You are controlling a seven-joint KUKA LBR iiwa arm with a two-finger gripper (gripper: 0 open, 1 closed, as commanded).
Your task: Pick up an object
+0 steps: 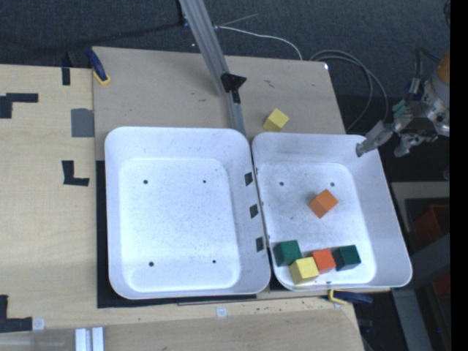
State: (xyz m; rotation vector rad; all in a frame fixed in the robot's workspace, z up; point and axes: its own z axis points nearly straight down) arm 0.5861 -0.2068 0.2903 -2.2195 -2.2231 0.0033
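Gripper (383,142) over right bin's far rim; orange block (322,202) well apart.

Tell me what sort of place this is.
Probably a robotics lab bench set up for grasping trials. Two shallow white bins sit side by side, small coloured blocks lie in the right one, and a gripper reaches in beside loose cables.

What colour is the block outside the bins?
Yellow block, seen in the camera view.
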